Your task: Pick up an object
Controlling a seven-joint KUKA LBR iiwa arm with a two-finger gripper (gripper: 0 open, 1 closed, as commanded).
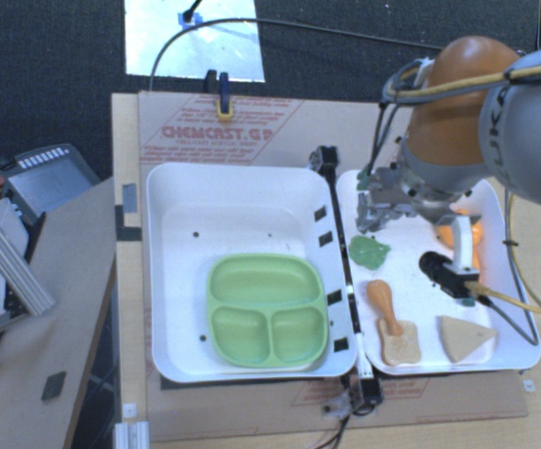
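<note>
1. Gripper (373, 211) hangs over the right bin (406, 283), far-left corner, by the wall shared w/ the left bin (214, 213). Can't tell if it's spread or pressed together; nothing seen in its grasp.
2. Closest pick: small green lump (369, 252), just beside the gripper, at the bin's left wall.
3. Other options: orange-handled tan tool (389, 321) at the front edge; tan wedge (464, 337) in the front-right corner; orange item (465, 237) by the right wall, partly under the arm.
4. Green divided plate (266, 309) lies in the left bin, front-right.
5. Progress, my read: early; approach only. Left: lower, close, lift.
</note>
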